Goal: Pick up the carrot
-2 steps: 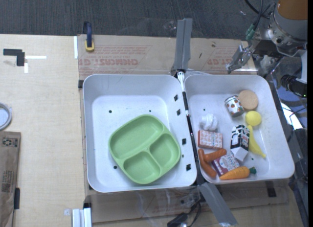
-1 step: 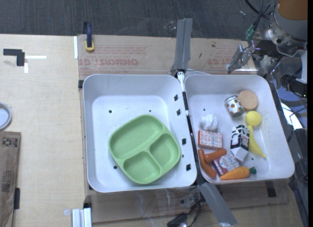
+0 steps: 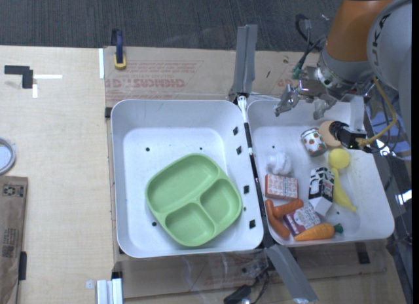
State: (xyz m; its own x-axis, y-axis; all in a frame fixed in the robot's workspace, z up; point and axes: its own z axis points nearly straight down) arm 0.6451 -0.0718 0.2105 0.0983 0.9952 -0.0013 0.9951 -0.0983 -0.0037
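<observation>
Gripper (image 3: pixel 302 100) positioned above far edge of right bin (image 3: pixel 373 230); fingers spread apart, nothing between them. Carrot (image 3: pixel 319 232) well below gripper, lying at near edge of same bin, leafy green end pointing right. Directly left of carrot: small red-and-white packet (image 3: pixel 303 218), then two orange sausages (image 3: pixel 280 214). Closer to gripper: yellow lemon (image 3: pixel 338 158), banana (image 3: pixel 343 194), black-and-white carton (image 3: pixel 321 183), white crumpled item (image 3: pixel 279 162), red-and-white box (image 3: pixel 281 186). Far left of gripper: left bin (image 3: pixel 131 165) holding green divided plate (image 3: pixel 193 199).
</observation>
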